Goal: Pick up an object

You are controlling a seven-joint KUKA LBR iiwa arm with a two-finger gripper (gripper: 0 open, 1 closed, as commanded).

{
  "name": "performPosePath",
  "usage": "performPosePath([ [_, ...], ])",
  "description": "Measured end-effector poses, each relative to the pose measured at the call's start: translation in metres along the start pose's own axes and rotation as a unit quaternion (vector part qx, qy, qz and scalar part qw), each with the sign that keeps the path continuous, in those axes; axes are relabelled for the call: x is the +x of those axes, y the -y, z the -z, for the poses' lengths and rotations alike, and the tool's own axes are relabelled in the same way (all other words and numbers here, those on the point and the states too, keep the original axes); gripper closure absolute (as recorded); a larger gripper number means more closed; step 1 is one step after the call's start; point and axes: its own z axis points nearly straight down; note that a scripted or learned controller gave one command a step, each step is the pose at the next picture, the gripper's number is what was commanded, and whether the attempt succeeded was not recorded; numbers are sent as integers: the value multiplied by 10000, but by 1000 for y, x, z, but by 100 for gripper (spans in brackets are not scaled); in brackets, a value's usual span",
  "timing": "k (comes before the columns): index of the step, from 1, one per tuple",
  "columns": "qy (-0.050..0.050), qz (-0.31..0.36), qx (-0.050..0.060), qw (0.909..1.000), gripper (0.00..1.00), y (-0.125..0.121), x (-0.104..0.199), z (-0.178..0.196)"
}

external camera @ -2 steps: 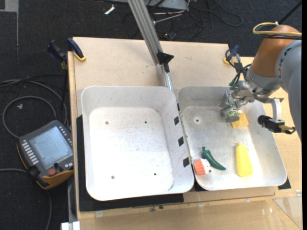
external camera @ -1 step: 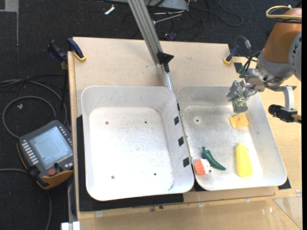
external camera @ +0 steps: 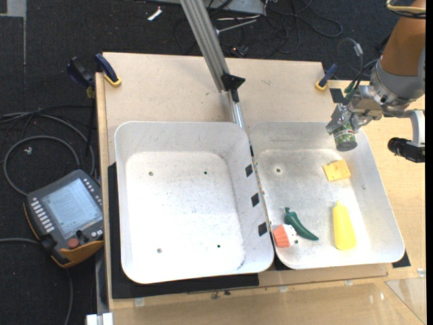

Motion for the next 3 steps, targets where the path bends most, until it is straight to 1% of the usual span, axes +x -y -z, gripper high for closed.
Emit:
performPosePath([
  [1, -14, 17, 36, 10000, 100, 19, 41, 5],
  [2, -18, 27, 32, 10000, 100, 25, 95, 12],
  [3, -21, 26, 48, 10000, 100, 40, 146, 4],
])
